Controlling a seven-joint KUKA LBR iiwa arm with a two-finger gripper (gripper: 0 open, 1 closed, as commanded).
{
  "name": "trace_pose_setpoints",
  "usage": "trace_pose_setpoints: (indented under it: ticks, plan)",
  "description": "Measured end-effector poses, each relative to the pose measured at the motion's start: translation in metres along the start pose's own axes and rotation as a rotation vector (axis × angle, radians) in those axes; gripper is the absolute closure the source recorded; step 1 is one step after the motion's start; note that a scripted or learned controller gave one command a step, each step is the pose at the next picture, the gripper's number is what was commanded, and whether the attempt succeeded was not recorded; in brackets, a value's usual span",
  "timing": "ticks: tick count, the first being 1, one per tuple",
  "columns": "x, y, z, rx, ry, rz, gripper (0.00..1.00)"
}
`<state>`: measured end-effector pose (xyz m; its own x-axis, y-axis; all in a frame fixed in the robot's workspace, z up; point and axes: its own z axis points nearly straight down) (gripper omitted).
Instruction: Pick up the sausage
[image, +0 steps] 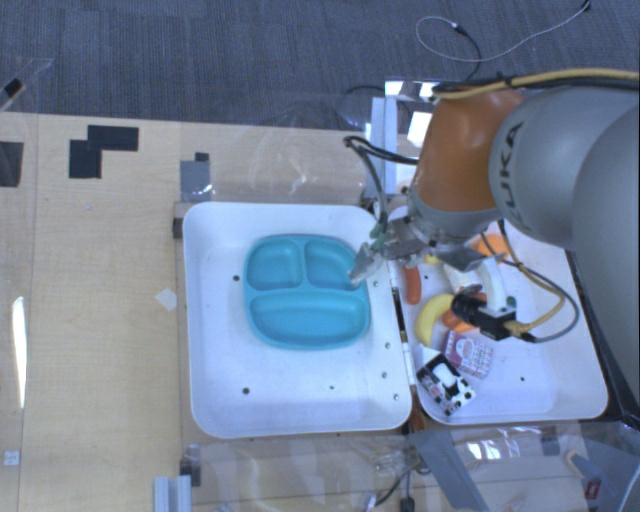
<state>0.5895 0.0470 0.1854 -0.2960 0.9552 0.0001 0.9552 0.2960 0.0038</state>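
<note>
Reaching in from the right of the frame, grey arm (570, 140) with orange band (462, 150) above the wrist, bent down over the seam between the two white bins. End effector (364, 266) at frame centre, low over the right edge of the blue divided plate (305, 292), tips just beside the plate's upper right compartment. Fingers close together, nothing visible between them; exact opening too small and blurred to tell.

Blue divided plate lying flat in the left bin (215, 330), two smaller compartments toward the top of the frame, one long compartment below.

Sausage (412, 283), thin and reddish orange, lying in the right bin (560, 390) just beside its left wall, lengthwise up and down the frame, right of the end effector and apart from it, partly under the wrist.

Further in the right bin: yellow banana (432, 317) just below and right of the sausage; small orange piece (458, 322) touching the banana's right side; pink patterned packet (470, 352) lower down; black-and-white item (446, 385) near the bin's lower left corner; orange shape (492, 245) partly hidden under the arm toward the top. Black connector (480, 312) with yellow cable (548, 318) hanging over the bin's middle.

Pale wooden worktop (90, 300) filling the left of the frame, black marks (100, 148) at upper left.
</note>
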Motion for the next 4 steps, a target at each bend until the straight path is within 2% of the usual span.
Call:
trace_pose_setpoints:
  ticks: [1, 2, 3, 4]
  plan:
    - [0.0, 0.002, -0.012, -0.007, -0.001, 0.001, 1.0]
    - [-0.001, 0.002, -0.012, -0.007, -0.001, 0.001, 0.0]
    - [-0.03, -0.012, 0.0, -0.001, -0.001, 0.013, 0.0]
    - [-0.038, -0.036, 0.0, -0.001, -0.001, 0.028, 0.0]
